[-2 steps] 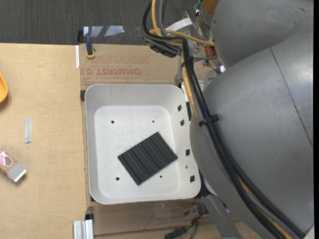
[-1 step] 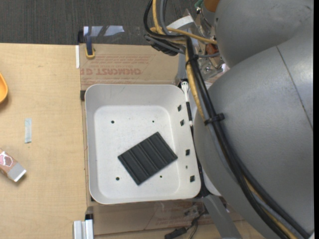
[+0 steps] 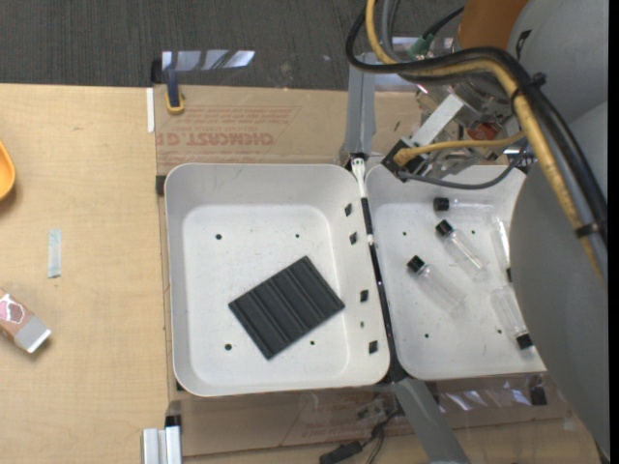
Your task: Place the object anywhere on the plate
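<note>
While the arm point(image 3: 561, 114) reaches in:
Plate point(image 3: 286, 306): flat in left bin point(image 3: 193, 259).
Vials point(image 3: 455, 245): right bin point(image 3: 406, 346).
Claw point(image 3: 455, 133) state: cannot tell.

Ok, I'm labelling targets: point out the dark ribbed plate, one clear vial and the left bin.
Dark ribbed rectangular plate point(image 3: 286, 306): camera view, its centre.
Clear black-capped plastic vial point(image 3: 462, 247): camera view, mid-body.
Left shallow white bin point(image 3: 176, 259): camera view, left rim.

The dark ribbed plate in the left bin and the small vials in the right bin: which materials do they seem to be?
The dark ribbed plate looks like matte black rubber or plastic, with parallel ridges and no shine. The vials seem clear glass or plastic: the bin shows through them, and their caps are black.
</note>
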{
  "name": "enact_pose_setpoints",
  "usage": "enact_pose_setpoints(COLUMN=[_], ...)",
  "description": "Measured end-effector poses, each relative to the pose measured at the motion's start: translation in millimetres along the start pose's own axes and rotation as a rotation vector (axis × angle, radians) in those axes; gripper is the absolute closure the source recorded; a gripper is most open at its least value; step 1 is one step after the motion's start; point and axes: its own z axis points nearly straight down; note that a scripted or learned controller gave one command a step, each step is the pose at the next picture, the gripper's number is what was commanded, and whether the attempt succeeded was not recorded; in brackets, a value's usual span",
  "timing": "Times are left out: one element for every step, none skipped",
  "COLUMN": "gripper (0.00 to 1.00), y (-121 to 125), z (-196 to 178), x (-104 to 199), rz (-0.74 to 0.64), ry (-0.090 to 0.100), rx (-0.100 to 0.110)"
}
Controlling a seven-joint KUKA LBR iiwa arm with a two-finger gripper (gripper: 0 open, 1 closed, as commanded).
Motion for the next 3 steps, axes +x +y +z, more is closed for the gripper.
enact_pose_setpoints(gripper=[1.00, 1.00, 0.00], y=[-89.0, -135.7, -135.8], z=[80.2, 107.5, 107.7], x=[38.8, 65.5, 65.5], rz=[-0.336, -0.418, -0.419], ry=[0.000, 0.000, 0.000], rx=[-0.001, -0.001, -0.001])
